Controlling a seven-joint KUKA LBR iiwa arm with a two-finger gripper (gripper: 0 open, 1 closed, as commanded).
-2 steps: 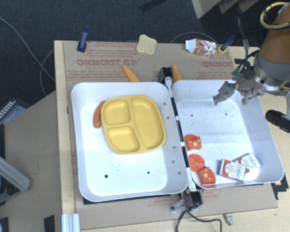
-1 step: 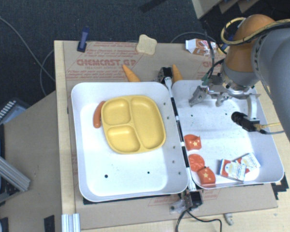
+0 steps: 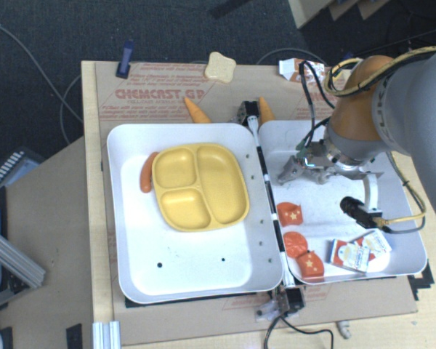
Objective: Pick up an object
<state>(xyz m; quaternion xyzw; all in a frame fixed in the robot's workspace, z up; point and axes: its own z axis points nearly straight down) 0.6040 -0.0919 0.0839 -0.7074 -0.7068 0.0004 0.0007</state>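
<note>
My gripper hangs low over the upper part of the right bin, its fingers spread with nothing between them. Below it in that bin lie three red food pieces: one with a pale spot, a round slice and a chunk at the front wall. A red and white carton lies at the front right. The left bin bears a yellow divided plate, with an orange-red sausage along its left side.
Outside the bins at the back lie two orange carrot pieces, a beige bread-like piece and a blue clip. The black divider runs between the bins. The grey arm covers the right bin's upper right.
</note>
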